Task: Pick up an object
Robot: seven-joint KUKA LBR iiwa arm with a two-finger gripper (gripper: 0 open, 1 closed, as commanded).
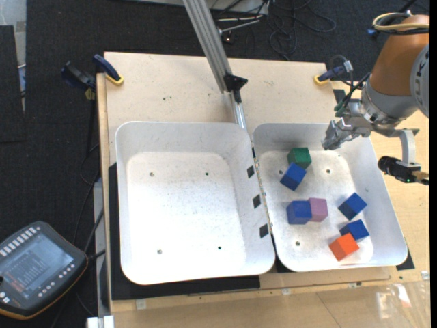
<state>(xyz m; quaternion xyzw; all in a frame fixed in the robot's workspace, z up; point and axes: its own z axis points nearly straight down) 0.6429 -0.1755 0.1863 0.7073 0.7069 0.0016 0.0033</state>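
The gripper (332,141) is positioned above the right bin (382,183), near the green cube (299,157); whether its fingers are released or clenched cannot be told. Descent should be centred on the cube, kept apart from the touching blue cube (293,176)

Single fixed camera, high above tabletop (171,80), angled down; both white bins (136,142) framed; arm (399,67) entering right.

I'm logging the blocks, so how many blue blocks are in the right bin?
4. One touches the green block, one touches the purple block, one sits right, one beside the orange block. None looks hidden.
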